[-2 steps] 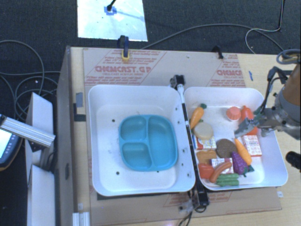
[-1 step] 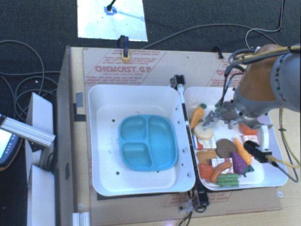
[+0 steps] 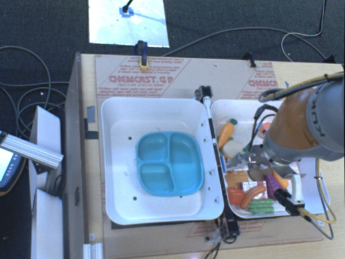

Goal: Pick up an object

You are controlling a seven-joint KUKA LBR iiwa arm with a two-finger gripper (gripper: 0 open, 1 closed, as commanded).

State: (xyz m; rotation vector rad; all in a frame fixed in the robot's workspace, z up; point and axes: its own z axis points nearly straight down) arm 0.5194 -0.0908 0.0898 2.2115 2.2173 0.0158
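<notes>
Toy food — a carrot (image 3: 227, 132), a red sausage (image 3: 253, 195), a green piece (image 3: 262, 206) — is piled tight along the right bin's (image 3: 220, 108) front half. The gripper (image 3: 254, 161) sits low over the pile; can't tell its grip state, the wrist blocks it. Risk: it wedges between touching items or shoves them into the bin's left wall and comes up empty; the blue tray (image 3: 170, 163) in the left bin (image 3: 116, 115) is out of play.

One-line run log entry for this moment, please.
arm: over right bin | tool: low among toys | carrot: untouched | blue tray: left bin
</notes>
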